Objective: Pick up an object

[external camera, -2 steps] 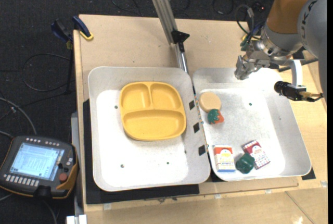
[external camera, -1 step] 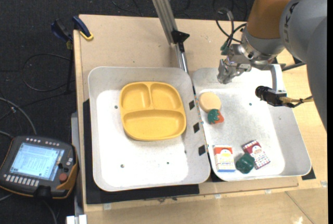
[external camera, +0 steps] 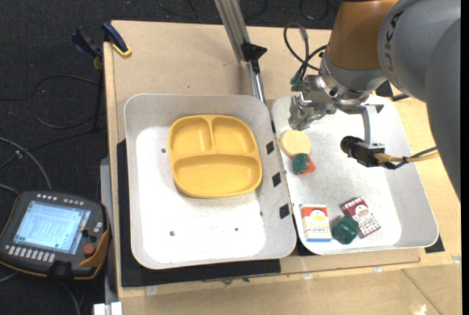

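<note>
Two shallow white bins side by side on a tan table. In left bin: yellow divided tray, lying flat. In right bin: pale yellow round object near the left wall, touching a green-and-red item just below it; along the near edge, a small white-and-red box, a dark green object and a red-and-white packet. End effector poised directly above the pale yellow object; open or clenched state not discernible, grasp not confirmed. Teach pendant at lower left, off the table.
</note>
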